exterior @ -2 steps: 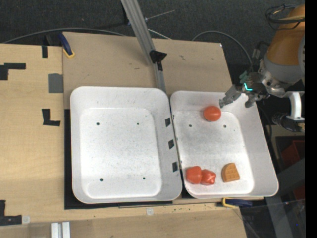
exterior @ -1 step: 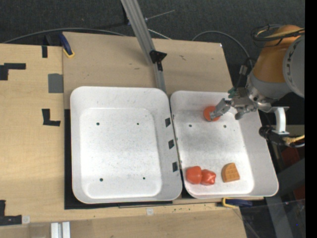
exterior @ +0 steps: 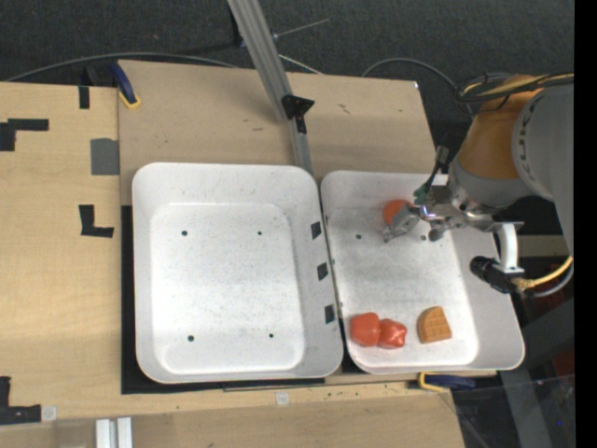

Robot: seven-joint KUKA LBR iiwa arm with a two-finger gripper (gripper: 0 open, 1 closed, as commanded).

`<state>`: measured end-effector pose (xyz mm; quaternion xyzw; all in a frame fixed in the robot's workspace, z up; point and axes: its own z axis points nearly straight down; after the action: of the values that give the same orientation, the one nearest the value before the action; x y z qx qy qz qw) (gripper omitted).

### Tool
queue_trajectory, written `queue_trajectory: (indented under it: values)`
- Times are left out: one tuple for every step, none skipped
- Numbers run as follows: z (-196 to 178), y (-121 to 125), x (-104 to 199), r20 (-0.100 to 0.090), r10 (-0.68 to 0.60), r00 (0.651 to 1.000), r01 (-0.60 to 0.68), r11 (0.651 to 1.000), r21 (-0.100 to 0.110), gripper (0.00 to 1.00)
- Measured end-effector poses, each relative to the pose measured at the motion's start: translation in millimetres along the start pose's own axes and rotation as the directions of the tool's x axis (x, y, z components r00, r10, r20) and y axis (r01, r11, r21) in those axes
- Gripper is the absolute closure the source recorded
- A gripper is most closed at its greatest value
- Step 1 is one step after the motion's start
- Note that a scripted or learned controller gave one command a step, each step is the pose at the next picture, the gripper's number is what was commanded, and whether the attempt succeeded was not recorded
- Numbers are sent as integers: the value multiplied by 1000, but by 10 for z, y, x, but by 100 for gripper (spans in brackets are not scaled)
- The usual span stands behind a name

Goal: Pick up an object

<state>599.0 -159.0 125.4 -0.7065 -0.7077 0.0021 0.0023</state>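
near the right bin's [exterior: 485, 343] front edge sit two red lumps [exterior: 377, 330] touching each other, with a tan waffle-like piece [exterior: 434, 324] just beside them toward the right corner. farther back in that bin, the tool [exterior: 410, 224] hangs close over an orange-red object [exterior: 395, 211] by the bin's far edge; i cannot tell whether it grips it. the left bin [exterior: 149, 250] lies alongside on the surface [exterior: 56, 269].

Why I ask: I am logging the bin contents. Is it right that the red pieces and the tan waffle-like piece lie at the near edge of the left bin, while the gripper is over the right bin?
Not quite. The camera view shows the red pieces and the tan piece at the near edge of the right bin, not the left bin. The gripper is over the right bin, beside an orange object.
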Motion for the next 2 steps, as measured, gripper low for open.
queue_trajectory:
  values:
    - [386,-2,8,2,0,1000,0,1000,-4,0]
    - [274,0,18,0,-1,1000,1,1000,-4,100]
